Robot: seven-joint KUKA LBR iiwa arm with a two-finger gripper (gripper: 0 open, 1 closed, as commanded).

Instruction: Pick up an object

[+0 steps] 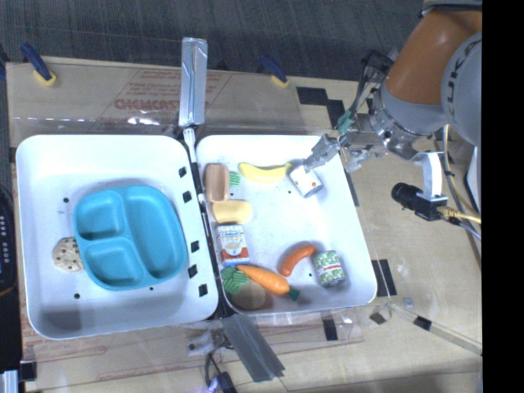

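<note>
A blue divided plate (129,236) and a cookie (65,255) lie in the left bin (37,162), well left of the pincer (309,180). In the right bin (344,219), a banana (264,172) sits just left of it; sausage (295,258) and can (328,268) lie below. Whether the pincer is spread or pinching cannot be told.

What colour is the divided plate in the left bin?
Light blue; the divided plate shows clearly in the camera view.
</note>
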